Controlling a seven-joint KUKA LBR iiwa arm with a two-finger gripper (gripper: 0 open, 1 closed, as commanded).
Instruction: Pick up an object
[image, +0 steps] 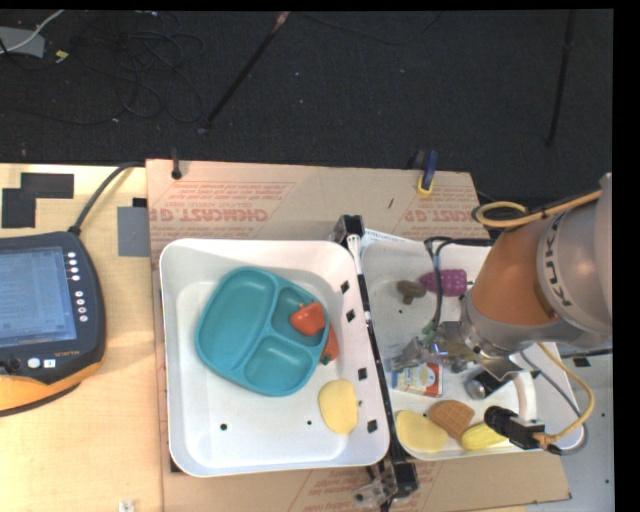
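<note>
Seemingly the reach is under way: the gripper (425, 352) hovers low over the small carton (420, 378) at the right bin's (380, 330) six o'clock; its finger state I cannot tell. Next, descend squarely and close.

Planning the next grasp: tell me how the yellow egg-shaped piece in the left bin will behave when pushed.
The smooth yellow egg-shaped plastic piece looks rounded all over, so it would probably roll or skid on the white left bin. It seems rigid and light, likely hollow. Its glossy curve may slip from a pinch.
</note>
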